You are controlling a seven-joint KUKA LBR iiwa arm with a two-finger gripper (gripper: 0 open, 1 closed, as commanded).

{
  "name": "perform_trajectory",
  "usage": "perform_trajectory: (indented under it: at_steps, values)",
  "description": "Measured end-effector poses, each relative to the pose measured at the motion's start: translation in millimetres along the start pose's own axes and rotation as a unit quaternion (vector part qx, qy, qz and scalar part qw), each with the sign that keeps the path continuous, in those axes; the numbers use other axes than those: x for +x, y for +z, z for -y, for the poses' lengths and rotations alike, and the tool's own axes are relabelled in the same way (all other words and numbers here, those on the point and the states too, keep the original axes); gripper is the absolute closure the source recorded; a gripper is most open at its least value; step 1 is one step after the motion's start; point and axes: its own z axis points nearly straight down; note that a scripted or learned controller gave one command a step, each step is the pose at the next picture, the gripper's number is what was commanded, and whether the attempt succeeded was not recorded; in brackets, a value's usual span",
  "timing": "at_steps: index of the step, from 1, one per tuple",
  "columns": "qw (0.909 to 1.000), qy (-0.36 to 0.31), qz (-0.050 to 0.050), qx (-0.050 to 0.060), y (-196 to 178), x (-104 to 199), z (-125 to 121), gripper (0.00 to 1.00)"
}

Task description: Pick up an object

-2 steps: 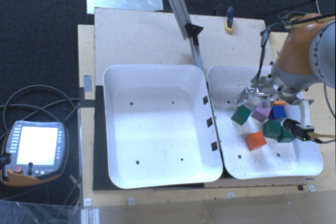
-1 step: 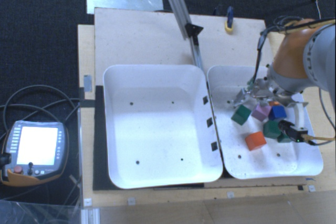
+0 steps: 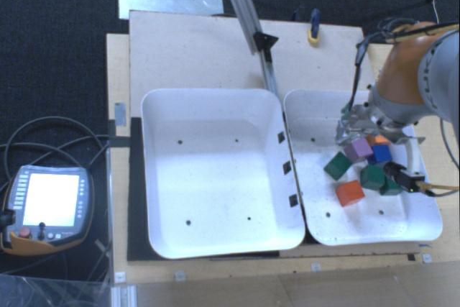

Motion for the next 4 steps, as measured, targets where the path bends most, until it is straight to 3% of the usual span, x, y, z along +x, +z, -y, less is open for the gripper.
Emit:
perform_trajectory:
  at_steps: [1, 2, 3, 4]
  values:
    - [1.0, -0.001, -0.004, 0.009, -50.0, 3.9, -11.5, 1.0]
    - [1.0, 0.0, -0.003, 0.008, -111.4, -5.1, -17.0, 1.0]
    - [0.9999, 0.0, -0.004, 0.01, -140.2, -5.5, -19.1, 1.0]
    - [0.9999, -0.003, -0.005, 0.012, -145.7, 47.3, -7.9, 1.0]
